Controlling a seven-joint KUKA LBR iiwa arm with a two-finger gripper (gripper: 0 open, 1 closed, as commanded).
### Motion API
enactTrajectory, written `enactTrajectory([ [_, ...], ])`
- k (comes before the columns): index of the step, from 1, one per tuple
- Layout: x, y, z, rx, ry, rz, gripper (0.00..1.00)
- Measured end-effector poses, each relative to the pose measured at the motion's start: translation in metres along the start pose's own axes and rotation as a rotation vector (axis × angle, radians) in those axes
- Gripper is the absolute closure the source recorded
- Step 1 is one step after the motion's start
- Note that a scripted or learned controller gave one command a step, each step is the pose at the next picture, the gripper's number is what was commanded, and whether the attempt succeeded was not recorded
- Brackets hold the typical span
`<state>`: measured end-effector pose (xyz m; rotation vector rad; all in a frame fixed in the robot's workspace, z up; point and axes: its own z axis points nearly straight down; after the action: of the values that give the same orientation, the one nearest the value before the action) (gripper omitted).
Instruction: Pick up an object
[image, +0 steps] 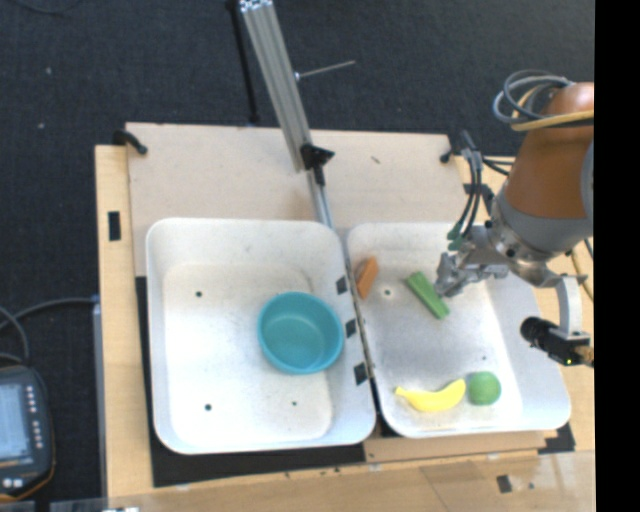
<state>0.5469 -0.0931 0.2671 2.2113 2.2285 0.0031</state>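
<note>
In the right bin lie a green flat block, an orange carrot-like piece by the left wall, a yellow banana and a green ball near the front. My gripper hangs over the bin's upper middle, its tips right beside the green block's right end. Whether the block is between the fingers is not visible. A blue bowl sits in the left bin.
A slanted metal post rises from the back of the bench, ending at the divide between the bins. The arm's orange band and grey body hang over the right bin's far right corner. Cables trail behind it.
</note>
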Motion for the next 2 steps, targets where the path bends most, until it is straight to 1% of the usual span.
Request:
enactTrajectory([
  [1, 0.052, 0.013, -0.005, 0.001, 0.001, 0.0, 1.0],
  [2, 0.097, 0.034, 0.013, 0.002, 0.0, 0.002, 1.0],
])
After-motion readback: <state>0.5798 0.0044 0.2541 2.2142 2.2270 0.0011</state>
